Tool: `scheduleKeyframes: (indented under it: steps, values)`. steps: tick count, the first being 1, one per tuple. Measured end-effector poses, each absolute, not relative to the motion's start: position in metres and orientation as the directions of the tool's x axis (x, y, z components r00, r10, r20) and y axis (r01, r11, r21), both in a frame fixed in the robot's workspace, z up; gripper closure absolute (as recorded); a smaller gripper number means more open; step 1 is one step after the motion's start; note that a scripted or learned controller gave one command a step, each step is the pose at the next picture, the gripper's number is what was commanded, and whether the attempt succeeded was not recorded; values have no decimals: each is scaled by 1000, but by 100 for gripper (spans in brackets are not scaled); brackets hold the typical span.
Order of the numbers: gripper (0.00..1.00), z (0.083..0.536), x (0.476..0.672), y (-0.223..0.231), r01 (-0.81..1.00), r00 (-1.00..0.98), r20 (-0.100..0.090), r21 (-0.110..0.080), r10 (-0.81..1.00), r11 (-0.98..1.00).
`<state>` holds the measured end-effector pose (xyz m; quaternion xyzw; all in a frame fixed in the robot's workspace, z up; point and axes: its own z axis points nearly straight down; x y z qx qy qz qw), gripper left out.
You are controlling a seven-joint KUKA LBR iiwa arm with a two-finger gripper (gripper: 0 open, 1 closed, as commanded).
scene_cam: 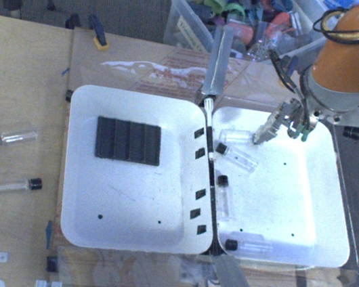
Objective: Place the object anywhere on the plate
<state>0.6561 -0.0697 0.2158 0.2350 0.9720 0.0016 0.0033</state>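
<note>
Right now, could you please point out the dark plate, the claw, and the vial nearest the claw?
dark plate (128, 141): camera view, centre of its ridged top.
claw (260, 139): camera view, between its fingertips.
vial (237, 156): camera view, middle of its clear body.

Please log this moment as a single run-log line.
arm: over right bin | gripper: low beside clear vial | dark plate: in left bin, bare | placement: not yet done

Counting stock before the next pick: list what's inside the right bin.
Inside the right bin: clear vials with black caps, one near the pincer, one by the divider, one at the front wall. Glare hides any others.
</note>
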Motion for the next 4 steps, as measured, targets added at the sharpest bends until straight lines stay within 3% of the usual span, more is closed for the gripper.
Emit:
scheduleKeyframes:
  steps: [1, 2, 3, 4]
  values:
    - [100, 185, 611, 37, 124, -992, 0, 2, 124, 992]
    - [100, 350, 619, 80, 234, -972, -5, 3, 234, 972]
    - [100, 283, 569, 141, 433, -901, 1, 0, 433, 901]
    - [100, 305, 519, 215, 722, -692, 0, 1, 722, 692]
